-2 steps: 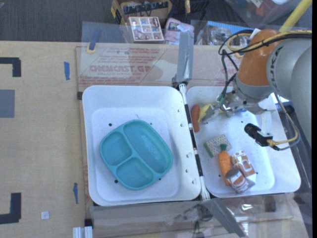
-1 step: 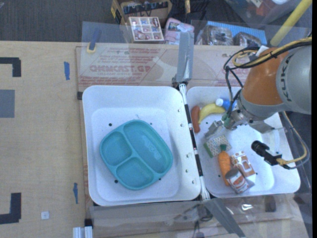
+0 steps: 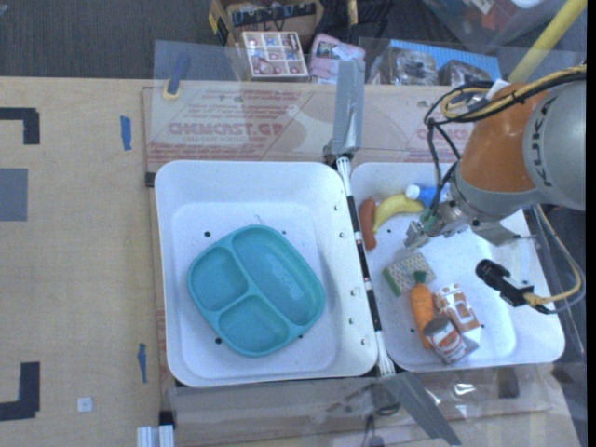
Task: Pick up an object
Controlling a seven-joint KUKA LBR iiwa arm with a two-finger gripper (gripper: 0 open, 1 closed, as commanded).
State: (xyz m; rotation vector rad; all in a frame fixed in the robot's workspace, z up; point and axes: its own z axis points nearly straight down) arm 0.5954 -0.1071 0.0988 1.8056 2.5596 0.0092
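The right bin (image 3: pixel 531 338) holds a yellow banana (image 3: pixel 395 207), a red-orange sausage-shaped piece (image 3: pixel 367 223), a speckled grey sponge block (image 3: pixel 410 271), an orange carrot (image 3: pixel 424 306) and a small orange-and-white carton (image 3: pixel 454 323). A blue-capped item (image 3: pixel 429 195) lies just behind the banana. My gripper (image 3: pixel 421 234) hangs low over the middle of this bin, just right of the banana and above the sponge block. Nothing shows between its fingers.
The left bin (image 3: pixel 177 194) holds a teal divided plate (image 3: pixel 256 290). A grey divider (image 3: pixel 347 110) stands behind the seam between the bins. A black cable plug (image 3: pixel 503 282) hangs over the right bin's right side. Boxes and clutter lie beyond the bench's far edge.
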